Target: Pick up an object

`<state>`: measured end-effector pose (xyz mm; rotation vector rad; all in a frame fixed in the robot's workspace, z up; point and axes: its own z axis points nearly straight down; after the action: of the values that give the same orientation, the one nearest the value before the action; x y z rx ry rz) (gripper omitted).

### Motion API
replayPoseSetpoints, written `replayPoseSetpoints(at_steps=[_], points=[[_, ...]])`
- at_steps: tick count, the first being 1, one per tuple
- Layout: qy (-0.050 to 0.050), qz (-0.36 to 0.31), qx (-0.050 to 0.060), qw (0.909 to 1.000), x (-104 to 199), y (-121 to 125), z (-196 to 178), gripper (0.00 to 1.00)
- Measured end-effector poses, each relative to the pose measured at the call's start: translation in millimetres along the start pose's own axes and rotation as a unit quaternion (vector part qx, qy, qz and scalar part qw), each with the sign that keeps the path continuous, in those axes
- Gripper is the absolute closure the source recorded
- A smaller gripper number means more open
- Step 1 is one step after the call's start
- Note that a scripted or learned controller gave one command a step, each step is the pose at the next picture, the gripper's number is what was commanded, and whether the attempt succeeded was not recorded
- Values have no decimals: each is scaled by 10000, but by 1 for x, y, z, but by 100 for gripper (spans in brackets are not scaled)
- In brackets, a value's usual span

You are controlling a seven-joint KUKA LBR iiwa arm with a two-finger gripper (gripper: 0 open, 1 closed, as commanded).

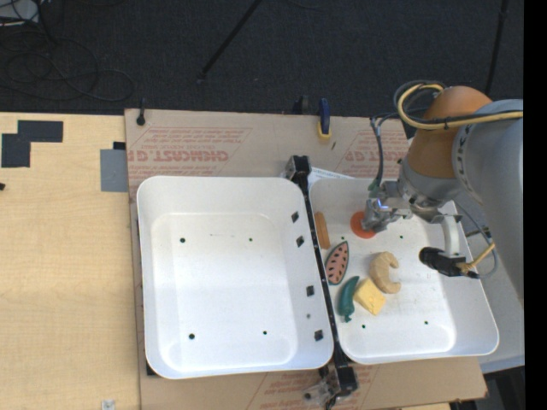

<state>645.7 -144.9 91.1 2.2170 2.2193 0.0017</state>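
Note:
The right bin (427, 336) holds several small objects. A red round piece (361, 227) lies in its upper middle, and my gripper (373, 221) is down right on top of it, touching its right side. Below it sit a tan curved piece (385, 272), a yellow block (370, 297), a green curved piece (347, 298), and a red oval slice with dark seeds (337, 262). An orange stick (322, 229) lies along the bin's left wall. The arm hides how the fingers stand.
The left bin (224, 272) sits beside the right one, with a black divider rail (313, 263) between them. A black cable connector (444, 261) hangs over the right bin's right side. The grey arm with its orange band (457, 109) covers the upper right.

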Motion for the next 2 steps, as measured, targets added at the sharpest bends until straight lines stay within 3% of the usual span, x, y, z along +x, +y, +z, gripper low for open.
replayPoseSetpoints(at_steps=[1, 2], points=[[3, 15, -14, 10000, -24, -55, -1, 100], [-6, 9, -36, 10000, -5, -135, -2, 100]])
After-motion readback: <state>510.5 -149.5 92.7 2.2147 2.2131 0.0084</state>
